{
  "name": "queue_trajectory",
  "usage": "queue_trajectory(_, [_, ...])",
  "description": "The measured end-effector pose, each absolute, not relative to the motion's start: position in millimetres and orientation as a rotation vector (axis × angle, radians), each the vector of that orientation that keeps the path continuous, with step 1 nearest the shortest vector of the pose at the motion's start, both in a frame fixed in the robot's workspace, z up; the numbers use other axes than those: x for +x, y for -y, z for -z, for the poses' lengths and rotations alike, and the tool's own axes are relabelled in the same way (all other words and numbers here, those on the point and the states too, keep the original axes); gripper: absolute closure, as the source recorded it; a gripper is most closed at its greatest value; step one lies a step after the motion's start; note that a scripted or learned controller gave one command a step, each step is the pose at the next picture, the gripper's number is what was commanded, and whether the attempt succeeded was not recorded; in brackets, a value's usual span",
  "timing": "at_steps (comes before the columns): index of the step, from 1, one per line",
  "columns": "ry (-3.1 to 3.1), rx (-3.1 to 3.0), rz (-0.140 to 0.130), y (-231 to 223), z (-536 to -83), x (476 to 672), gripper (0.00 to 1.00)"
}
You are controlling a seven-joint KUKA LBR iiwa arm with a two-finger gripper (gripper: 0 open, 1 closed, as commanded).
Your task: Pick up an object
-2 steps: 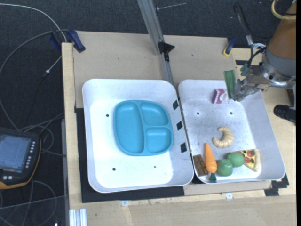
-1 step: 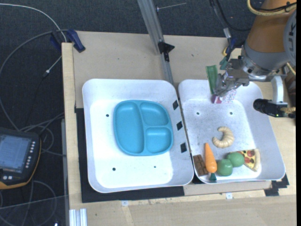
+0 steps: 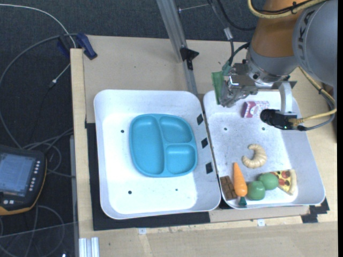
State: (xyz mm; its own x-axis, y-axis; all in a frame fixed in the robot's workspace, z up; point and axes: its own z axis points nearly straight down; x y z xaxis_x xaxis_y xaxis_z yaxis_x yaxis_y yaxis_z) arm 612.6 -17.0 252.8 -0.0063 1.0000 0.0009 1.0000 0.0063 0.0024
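Gripper (image 3: 231, 96) hangs over right bin's (image 3: 300, 159) far-left corner; can't tell its state. Pick candidates: croissant (image 3: 255, 155) mid-bin, carrot (image 3: 239, 180) and pizza slice (image 3: 285, 180) at near edge. Croissant sits apart w/ clearance: best target; descend centred over it.

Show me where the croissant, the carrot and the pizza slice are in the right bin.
croissant (image 3: 255, 156), camera view, middle of its curved body.
carrot (image 3: 239, 181), camera view, middle of the orange root.
pizza slice (image 3: 285, 180), camera view, centre of its topped face.
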Motion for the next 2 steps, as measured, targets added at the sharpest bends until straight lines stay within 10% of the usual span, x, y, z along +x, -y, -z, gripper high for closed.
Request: queue_trajectory(2, [-2.227,2.215,-0.004,-79,-244,639.9,1.0])
